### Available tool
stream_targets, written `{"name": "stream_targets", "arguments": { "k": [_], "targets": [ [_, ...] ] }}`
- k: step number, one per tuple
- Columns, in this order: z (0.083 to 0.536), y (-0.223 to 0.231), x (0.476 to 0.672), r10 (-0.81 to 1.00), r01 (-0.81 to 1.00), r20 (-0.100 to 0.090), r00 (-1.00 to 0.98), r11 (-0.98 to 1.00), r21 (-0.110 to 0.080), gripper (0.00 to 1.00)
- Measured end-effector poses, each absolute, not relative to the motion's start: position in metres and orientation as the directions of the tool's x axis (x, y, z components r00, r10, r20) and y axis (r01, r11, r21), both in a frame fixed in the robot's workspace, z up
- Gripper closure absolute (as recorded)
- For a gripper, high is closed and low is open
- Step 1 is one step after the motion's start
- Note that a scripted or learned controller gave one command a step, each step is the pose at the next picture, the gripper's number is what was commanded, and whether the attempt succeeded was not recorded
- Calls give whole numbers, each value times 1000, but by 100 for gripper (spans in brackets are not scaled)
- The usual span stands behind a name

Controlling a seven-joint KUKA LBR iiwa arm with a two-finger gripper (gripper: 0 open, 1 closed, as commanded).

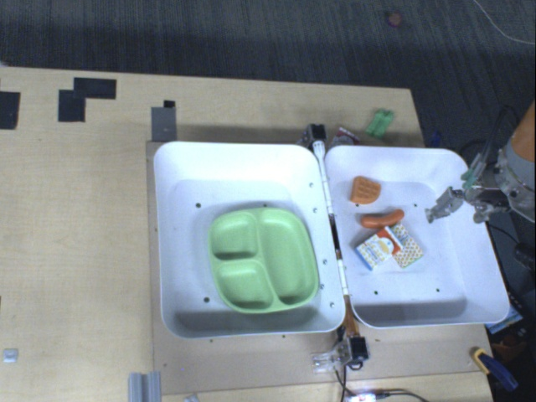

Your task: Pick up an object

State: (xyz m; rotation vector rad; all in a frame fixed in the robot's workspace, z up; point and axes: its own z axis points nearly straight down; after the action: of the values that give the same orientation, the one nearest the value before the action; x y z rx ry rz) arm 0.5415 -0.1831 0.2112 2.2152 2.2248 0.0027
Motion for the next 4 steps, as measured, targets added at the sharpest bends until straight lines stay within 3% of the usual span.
{"name": "stream_targets", "arguments": {
  "k": [1, 2, 3, 4],
  "targets": [
    [94, -99, 559, 1000, 1000, -1, -2, 2, 6, 0],
    [104, -98, 560, 1000, 1000, 0, -3, 3, 8, 100],
    [104, -98, 560, 1000, 1000, 0, -3, 3, 7, 0],
    [86, -88, 606, 1000, 1000, 0, -6, 6, 7, 0]
  ]
}}
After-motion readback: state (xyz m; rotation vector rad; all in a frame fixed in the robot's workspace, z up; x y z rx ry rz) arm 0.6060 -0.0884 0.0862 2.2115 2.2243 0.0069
